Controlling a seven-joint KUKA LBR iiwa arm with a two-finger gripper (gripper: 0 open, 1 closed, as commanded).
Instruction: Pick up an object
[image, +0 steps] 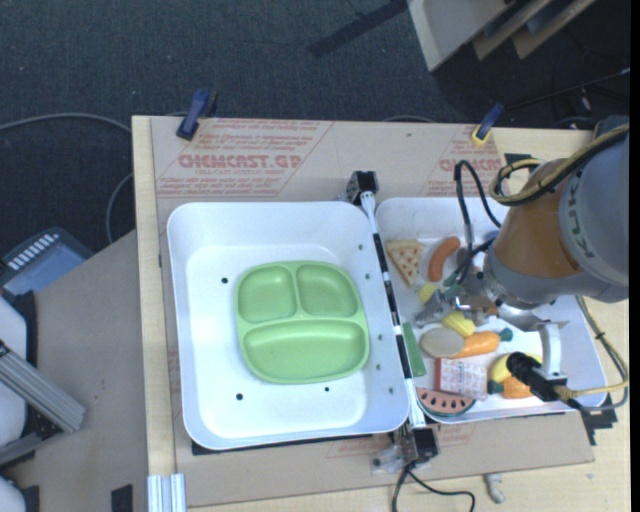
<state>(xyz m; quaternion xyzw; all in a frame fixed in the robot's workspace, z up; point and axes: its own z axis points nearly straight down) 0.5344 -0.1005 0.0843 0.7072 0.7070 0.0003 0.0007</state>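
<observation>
- Landmark: the green divided plate (302, 322) lies centred in the left bin (200, 300), with nothing on it.
- Right of the plate, the right bin (410, 215) holds the toy food, crowded together: pizza slice (405, 260), sausage (443, 256), carrot (480, 343), watermelon slice (445, 403).
- The gripper (452, 303) is lowered among these pieces right of the plate, presumably seeking one; whether its pincer is spread or pinching cannot be told, the wrist hiding it.
</observation>
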